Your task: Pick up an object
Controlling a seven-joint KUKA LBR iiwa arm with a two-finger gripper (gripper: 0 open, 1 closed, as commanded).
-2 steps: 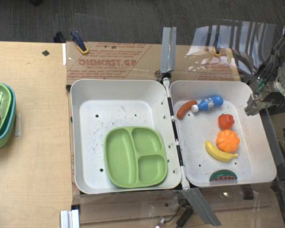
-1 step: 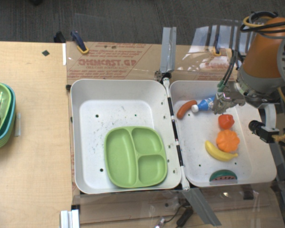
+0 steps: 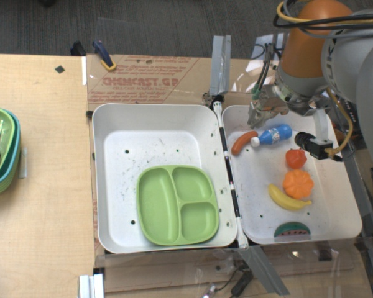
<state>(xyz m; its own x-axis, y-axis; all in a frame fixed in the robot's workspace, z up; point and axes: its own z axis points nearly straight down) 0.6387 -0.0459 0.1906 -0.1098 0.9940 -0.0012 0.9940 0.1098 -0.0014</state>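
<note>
Lowest in the frame, a watermelon slice (image 3: 292,231) lies at the right bin's (image 3: 342,185) bottom edge, with a banana (image 3: 288,198) and orange (image 3: 298,182) above it. Higher up lie a blue bottle (image 3: 272,135) and a sausage (image 3: 244,141). Just above them hangs the gripper (image 3: 261,118); whether it pinches anything I cannot tell. At lower centre, the left bin (image 3: 112,185) carries a green divided plate (image 3: 177,205).
</note>
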